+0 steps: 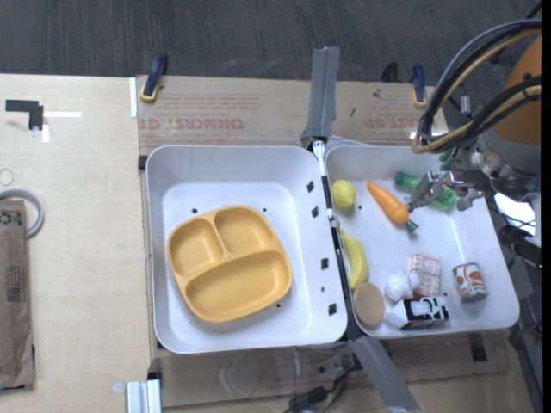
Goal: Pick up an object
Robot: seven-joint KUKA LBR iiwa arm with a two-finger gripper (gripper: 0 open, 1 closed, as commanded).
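My gripper (441, 193) hangs over the back of the right bin (499, 256), right above a green object (406, 180) that pokes out to its left. An orange carrot (388, 203) lies just left of the gripper. A yellow lemon (343, 194) sits by the bin's left wall, with a banana (355, 261) in front of it. Toward the front lie a red-and-white packet (424, 274), a small can (469, 282), a white crumpled item (397, 287), a black-and-white box (425, 311) and a brown round piece (369, 305).
The left bin (164, 196) holds a yellow divided plate (228, 262). A grey divider (324, 101) rises between the bins at the back. Hoses (465, 67) loop above the arm at the right. A brown bag (13, 291) lies on the bench at far left.
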